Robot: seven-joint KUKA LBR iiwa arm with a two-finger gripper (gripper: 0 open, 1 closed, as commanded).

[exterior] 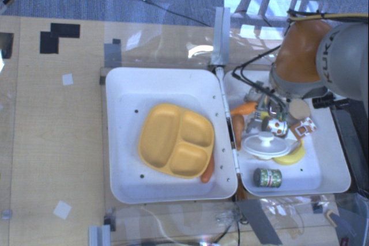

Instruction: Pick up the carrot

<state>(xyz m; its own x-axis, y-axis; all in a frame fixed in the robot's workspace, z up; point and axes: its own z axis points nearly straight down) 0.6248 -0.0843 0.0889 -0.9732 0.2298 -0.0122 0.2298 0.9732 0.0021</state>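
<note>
The carrot [244, 108], a bright orange piece, lies at the upper left of the right bin [337, 178], close to the divider between the bins. My gripper [267, 112] hangs low over the bin just to the carrot's right, among crowded items. The arm's orange band and grey wrist rise above it at the upper right and hide the bin's back corner. Nothing of the carrot is seen lifted off the bin floor.
A darker orange stick [237, 124] lies below the carrot. The right bin also holds a white lid [265, 145], a banana [294, 156], a green can [268, 177], a beige disc [298, 108] and a packet [304, 127]. In the left bin [124, 95] sits a yellow divided plate [176, 140] with an orange-red stick [207, 169] at its edge.
</note>
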